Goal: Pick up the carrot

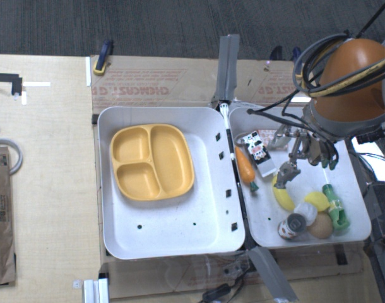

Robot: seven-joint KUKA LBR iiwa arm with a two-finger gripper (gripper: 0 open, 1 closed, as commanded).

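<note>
The carrot (245,166) lies in the right bin (356,188), close against that bin's left wall, its orange body running roughly top to bottom with a small green stub at the lower end. Just to its upper right sits a small black-and-white carton (258,147), nearly touching it.

The arm (347,81) reaches in from the right, its orange band over the bin's upper right part. Below it the tool (288,174) hangs over the middle of the right bin, to the right of the carrot and apart from it. Its fingers seem to stand a little apart with nothing between them, though the view is too cluttered there to be sure. The tip is just above a yellow banana-shaped piece (283,198).

Further toward the bin's lower right lie a yellow lemon-like piece (316,200), a green item (336,208), a brown rounded one (320,226) and a small dark-topped jar (293,225).

The left bin (173,232) holds a yellow divided plate (152,161) with three compartments. Both bins rest on the counter (41,118).
</note>
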